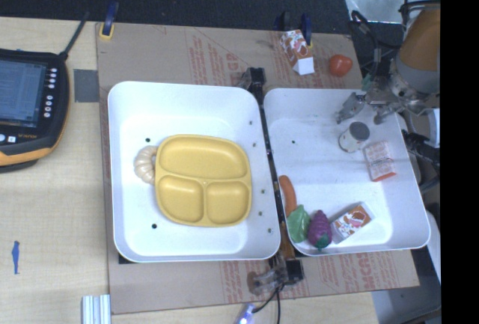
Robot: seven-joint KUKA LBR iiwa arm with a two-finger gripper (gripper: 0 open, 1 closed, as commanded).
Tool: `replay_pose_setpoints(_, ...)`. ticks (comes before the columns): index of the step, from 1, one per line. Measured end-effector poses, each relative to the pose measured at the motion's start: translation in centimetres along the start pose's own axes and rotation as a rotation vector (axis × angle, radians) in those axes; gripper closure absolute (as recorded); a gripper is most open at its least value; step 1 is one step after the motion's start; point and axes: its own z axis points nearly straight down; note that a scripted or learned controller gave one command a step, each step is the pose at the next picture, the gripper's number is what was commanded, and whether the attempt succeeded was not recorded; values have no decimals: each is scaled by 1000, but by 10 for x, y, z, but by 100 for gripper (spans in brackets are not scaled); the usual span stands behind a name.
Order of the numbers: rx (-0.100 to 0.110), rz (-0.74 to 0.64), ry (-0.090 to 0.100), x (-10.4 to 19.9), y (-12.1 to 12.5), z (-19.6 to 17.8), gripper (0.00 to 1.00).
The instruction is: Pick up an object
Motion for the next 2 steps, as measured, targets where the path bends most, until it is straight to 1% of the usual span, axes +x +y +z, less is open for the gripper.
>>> replay_pose_setpoints(1,1,0,-1,0,-34,-13,0)
replay_pose_setpoints(2,0,0,0,0,0,6,0)
